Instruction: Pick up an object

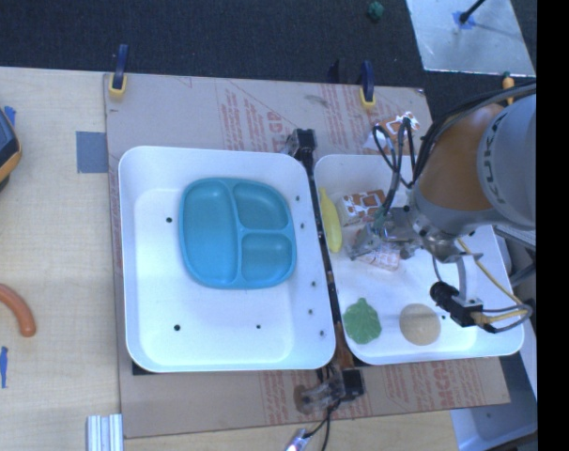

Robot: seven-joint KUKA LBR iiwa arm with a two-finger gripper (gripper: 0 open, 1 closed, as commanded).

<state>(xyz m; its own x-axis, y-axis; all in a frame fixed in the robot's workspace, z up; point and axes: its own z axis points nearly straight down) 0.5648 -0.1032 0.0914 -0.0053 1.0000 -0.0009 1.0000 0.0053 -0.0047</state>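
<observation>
Objects for picking lie in the right bin, where the arm reaches in from the right and the gripper is down among a cluster at the bin's left-centre. Whether anything sits between its jaws cannot be told from this slant, nor how those jaws stand, because wrist and cables cover them. Under and beside the tool lie a crumpled packet and a printed wrapper, touching or overlapping, with a yellow banana-like piece just beside them along the left wall. That crowding is the main risk, I judge: a close here may pinch only a loose fold of packet, which could slip free on the lift, or catch two items at once and drop one. The banana-like piece lies so close to the wall that a sideways nudge could jam it there. A green leafy toy and a round tan piece lie apart at the near side, easier targets but not under the tool. The left bin holds a blue divided plate, well clear of all this.
</observation>
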